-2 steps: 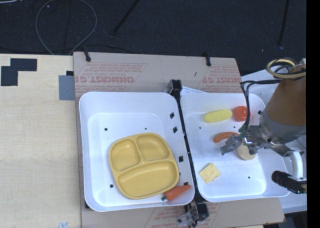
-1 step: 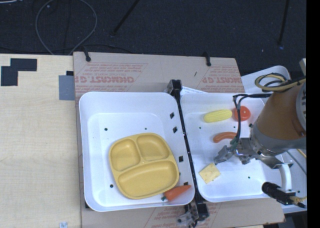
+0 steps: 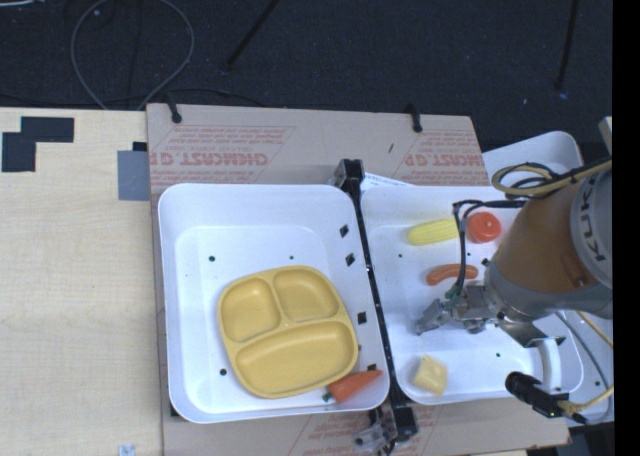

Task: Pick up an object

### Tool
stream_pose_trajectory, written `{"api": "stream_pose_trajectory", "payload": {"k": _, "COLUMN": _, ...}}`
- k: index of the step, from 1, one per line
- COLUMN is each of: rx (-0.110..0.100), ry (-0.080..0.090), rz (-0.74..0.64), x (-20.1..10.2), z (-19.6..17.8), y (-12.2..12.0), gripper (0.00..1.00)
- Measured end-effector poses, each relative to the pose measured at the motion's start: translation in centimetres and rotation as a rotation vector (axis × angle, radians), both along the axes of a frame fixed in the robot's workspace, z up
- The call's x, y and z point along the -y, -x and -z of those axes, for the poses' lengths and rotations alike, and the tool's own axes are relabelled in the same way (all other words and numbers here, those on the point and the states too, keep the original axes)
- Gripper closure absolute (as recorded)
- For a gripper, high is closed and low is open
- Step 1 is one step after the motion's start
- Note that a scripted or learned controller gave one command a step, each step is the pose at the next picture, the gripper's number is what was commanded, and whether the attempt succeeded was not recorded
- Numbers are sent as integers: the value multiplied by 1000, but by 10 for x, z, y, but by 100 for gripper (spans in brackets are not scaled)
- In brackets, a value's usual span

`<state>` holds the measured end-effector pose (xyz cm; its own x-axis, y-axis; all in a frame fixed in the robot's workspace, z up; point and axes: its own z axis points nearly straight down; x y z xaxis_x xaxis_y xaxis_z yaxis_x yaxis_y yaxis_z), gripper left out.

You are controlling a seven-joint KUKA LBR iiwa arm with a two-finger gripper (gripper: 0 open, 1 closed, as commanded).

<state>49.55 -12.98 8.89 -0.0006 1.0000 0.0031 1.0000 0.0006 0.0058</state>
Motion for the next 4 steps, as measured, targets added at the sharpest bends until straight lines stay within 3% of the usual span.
{"api": "stream_pose_trajectory", "payload": {"k": 1, "rx": -7, "ry": 2, "rz": 5, "x": 2, "z": -10, "y": 3, "gripper": 100}}
{"api": "stream_pose_trajectory", "payload": {"k": 3, "rx": -2, "ry": 4, "rz": -1, "x": -1, "z": -135, "y": 3, "gripper": 100}}
{"api": "stream_pose_trajectory", "payload": {"k": 4, "rx": -4, "ry": 3, "rz": -1, "x": 1, "z": -178, "y": -1, "gripper": 100}}
